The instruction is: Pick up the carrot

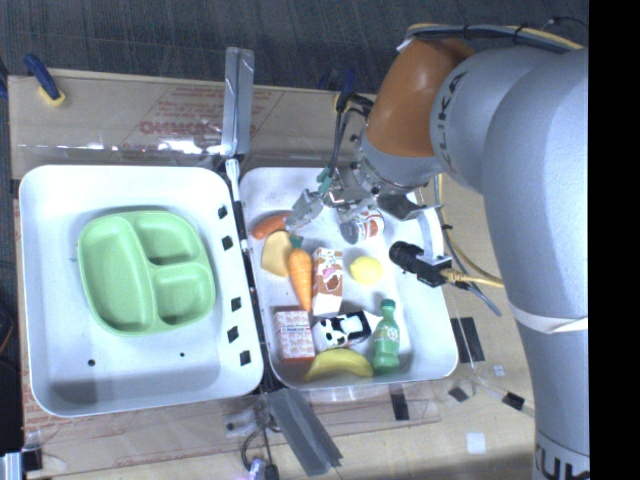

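Carrot (300, 276) | lies in right bin (437, 353), below-left of jaws | jaws' state: cannot tell

I observed a bench (120, 108) of pale brown board with red printing, lying over a dark ribbed floor (150, 13) toward 12 o'clock. A blue clamp (44, 78) gripped the bench edge at 10 o'clock. A grey metal bracket (237, 98) stood at 12 o'clock, another (303, 431) at 6 o'clock. Lighting was even.
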`<state>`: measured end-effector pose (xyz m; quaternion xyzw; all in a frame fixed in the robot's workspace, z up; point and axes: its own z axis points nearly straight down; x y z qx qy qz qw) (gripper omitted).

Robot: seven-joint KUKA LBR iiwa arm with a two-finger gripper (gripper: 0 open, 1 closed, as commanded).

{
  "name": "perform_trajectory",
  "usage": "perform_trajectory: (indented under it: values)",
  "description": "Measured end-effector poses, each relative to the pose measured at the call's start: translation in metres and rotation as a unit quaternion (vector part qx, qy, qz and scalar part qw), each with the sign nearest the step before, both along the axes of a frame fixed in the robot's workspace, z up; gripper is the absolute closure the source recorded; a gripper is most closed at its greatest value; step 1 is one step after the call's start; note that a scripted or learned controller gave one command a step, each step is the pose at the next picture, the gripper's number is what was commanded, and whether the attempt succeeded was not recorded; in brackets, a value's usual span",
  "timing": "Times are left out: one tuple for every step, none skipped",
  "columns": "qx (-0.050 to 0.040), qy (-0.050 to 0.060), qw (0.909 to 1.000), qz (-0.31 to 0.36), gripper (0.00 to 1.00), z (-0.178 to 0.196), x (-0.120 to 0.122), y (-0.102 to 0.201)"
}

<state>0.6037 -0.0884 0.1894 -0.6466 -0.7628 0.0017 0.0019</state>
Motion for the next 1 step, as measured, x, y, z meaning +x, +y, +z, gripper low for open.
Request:
perform_trajectory:
  values:
    - [-0.0014,-0.012,0.9994,0.033,0.00,-0.0767,-0.0311,-0.0132]
